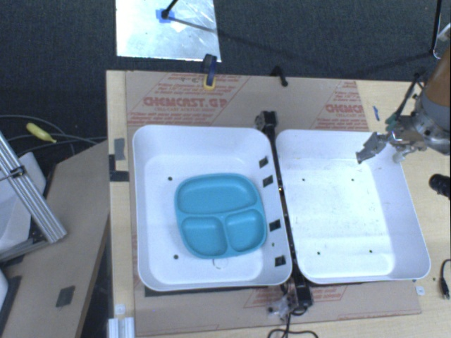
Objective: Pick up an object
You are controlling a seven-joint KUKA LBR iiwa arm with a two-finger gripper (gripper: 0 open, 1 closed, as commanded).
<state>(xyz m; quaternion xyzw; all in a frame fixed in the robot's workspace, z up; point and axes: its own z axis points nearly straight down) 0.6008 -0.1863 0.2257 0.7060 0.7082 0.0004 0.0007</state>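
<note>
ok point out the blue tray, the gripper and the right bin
blue tray [220, 213], camera view, on the ridge where its three compartments meet
gripper [380, 150], camera view, midway between its fingertips
right bin [412, 224], camera view, on its right wall

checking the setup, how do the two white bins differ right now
The left bin holds a blue divided plate; the right bin shows bare, faintly speckled floor. The gripper sits at the right bin's far right corner, away from the left bin. Both are shallow, white and roughly the same size, joined side by side.
</note>
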